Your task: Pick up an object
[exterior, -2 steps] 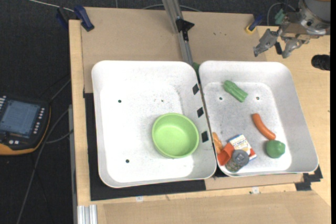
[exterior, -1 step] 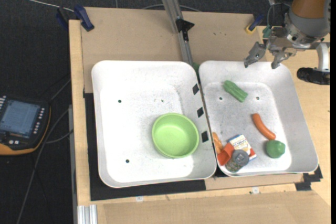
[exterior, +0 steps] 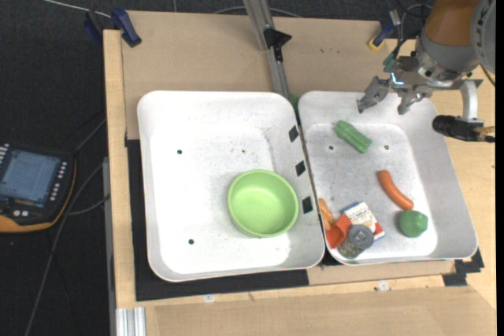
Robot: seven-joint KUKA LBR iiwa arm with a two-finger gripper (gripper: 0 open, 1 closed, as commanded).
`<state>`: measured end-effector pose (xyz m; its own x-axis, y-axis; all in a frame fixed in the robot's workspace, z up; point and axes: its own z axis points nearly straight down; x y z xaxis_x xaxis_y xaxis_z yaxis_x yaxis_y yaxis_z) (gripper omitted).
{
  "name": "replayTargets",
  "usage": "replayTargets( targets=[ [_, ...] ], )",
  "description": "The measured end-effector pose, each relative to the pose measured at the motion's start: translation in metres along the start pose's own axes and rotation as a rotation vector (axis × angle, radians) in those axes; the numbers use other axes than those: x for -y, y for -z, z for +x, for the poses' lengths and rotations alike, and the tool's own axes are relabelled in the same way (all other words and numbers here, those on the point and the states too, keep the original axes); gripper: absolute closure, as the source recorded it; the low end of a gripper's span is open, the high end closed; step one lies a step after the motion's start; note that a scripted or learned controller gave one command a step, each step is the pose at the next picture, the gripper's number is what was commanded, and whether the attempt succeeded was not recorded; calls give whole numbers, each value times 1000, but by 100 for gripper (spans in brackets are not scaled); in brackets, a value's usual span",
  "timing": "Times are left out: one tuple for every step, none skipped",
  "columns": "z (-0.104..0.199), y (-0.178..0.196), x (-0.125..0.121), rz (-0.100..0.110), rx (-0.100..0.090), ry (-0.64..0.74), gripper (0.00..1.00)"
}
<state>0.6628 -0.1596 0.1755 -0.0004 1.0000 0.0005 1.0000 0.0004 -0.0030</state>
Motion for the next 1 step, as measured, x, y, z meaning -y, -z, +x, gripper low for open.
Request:
replayTargets(
  targets=[
    [7, -45, 3, 0, 0, 0, 0]
  ],
)
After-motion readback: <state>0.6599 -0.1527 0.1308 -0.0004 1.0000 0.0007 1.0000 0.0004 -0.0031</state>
